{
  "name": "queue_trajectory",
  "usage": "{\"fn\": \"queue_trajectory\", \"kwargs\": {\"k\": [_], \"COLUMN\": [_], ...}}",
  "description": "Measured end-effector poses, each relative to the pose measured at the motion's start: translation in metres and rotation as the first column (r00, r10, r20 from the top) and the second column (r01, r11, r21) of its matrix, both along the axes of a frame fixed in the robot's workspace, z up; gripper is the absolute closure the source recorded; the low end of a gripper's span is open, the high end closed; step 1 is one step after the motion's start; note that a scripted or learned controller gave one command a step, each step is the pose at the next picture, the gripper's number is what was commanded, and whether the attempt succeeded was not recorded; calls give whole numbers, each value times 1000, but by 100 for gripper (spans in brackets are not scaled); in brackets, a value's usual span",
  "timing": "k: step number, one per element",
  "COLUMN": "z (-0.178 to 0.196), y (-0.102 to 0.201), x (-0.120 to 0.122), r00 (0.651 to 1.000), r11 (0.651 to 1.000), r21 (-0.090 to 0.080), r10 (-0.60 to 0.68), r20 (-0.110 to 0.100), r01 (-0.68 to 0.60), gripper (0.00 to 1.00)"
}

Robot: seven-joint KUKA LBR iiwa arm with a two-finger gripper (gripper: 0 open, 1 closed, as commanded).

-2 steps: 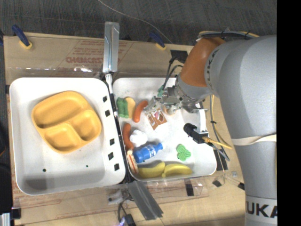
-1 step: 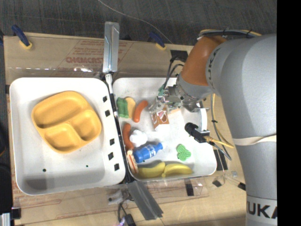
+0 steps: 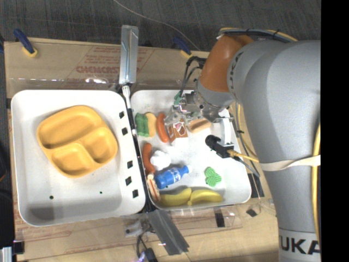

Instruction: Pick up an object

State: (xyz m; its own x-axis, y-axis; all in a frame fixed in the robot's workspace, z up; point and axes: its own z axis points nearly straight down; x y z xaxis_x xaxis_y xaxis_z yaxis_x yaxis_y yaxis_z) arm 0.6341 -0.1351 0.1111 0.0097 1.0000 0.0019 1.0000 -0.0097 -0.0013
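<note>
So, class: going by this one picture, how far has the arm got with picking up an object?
Done: the gripper is down in the right bin, among the toy food at its upper end. In hand: nothing visibly lifted; its grasp is not clear. Left: the blue bottle, bananas and green piece lie on the bin floor.

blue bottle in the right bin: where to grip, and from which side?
Grip the blue bottle across the middle of its body, coming straight down from above. It lies on its side, slanted, cap toward the upper right, with the bananas close below, so close the fingers across its short width.
</note>
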Motion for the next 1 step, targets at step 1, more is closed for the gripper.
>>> {"fn": "queue_trajectory", "kwargs": {"k": [1], "z": [89], "y": [69], "x": [0], "r00": [999], "r11": [999], "r21": [0], "r10": [34], "r20": [6], "r01": [-34], "gripper": [100]}}
